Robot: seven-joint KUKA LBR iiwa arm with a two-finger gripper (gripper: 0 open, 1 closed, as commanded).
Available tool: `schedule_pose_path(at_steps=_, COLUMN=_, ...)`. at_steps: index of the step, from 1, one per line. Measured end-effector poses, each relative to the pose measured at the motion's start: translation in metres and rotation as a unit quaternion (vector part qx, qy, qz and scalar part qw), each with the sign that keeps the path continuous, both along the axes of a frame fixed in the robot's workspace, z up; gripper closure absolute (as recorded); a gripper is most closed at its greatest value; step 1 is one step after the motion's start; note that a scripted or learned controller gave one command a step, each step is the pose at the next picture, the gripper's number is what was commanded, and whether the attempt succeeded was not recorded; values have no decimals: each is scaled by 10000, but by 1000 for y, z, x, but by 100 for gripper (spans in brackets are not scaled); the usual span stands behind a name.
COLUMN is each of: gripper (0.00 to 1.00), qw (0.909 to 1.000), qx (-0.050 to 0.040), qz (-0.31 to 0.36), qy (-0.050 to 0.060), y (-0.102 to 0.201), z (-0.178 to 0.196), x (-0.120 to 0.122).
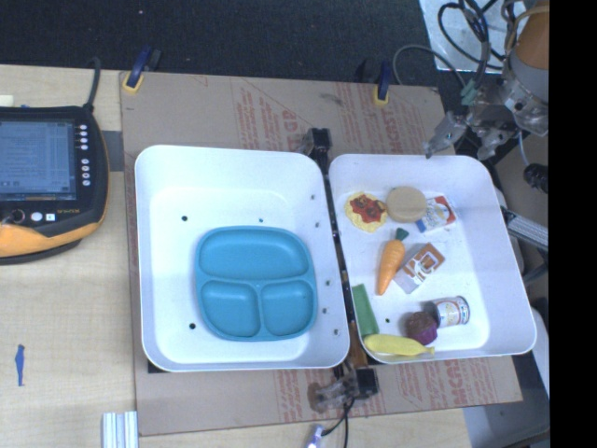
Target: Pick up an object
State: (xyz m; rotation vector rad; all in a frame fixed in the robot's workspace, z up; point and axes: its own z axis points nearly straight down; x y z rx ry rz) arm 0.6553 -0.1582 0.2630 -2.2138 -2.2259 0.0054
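Arm at the far right, its hand (457, 133) over the far edge of the right bin (499, 250).

Largest to smallest: the counter (56, 325) carries a left bin (168, 185) with a blue tray (255, 283), and the right bin with small things well apart from the hand: a carrot (390, 263) in the middle, a tan disc (406, 203) and pizza (367, 211) far, a packet (420, 267) beside the carrot, a banana (396, 346), can (451, 312) and green stick (363, 308) near. Whether the hand is open or closed, I cannot tell. A tablet (42, 171) lies left.
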Motion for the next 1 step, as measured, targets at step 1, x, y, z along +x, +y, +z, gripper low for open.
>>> schedule_pose_path(at_steps=1, gripper=0, qw=10000, qx=-2, qz=7, qy=10, y=43, z=-93, x=-33)
